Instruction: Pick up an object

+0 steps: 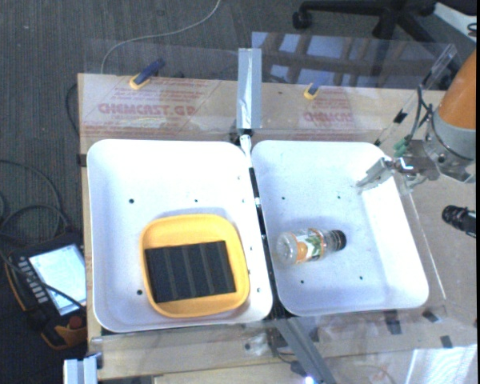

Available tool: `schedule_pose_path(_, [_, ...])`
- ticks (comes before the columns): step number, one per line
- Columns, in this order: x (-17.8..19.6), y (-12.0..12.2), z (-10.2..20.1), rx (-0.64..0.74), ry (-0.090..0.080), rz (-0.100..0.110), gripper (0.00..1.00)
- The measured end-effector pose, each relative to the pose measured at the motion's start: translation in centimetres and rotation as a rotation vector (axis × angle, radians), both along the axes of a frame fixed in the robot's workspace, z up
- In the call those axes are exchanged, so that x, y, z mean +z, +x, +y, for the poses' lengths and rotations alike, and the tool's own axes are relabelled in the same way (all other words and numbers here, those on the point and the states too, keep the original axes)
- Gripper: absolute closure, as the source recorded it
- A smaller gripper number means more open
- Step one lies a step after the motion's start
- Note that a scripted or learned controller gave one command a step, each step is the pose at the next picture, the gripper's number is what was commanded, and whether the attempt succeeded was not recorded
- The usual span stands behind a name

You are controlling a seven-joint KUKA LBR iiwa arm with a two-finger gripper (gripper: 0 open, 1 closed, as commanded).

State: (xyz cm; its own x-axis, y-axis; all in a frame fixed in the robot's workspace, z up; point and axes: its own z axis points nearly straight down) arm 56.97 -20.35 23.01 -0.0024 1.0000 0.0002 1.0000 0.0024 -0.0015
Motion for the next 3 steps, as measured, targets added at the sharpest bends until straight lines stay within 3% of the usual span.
schedule_pose_path(1, [-12.1,-4.1,7.1,0.233,0.002,0.001,0.0])
schedule_pose_path(2, [-11.9,-8.7,7.3,0.253,0.002,0.001,0.0])
schedule_pose_path(3, [-11.5,-8.6,7.1,-0.009,0.001,0.0,0.0])
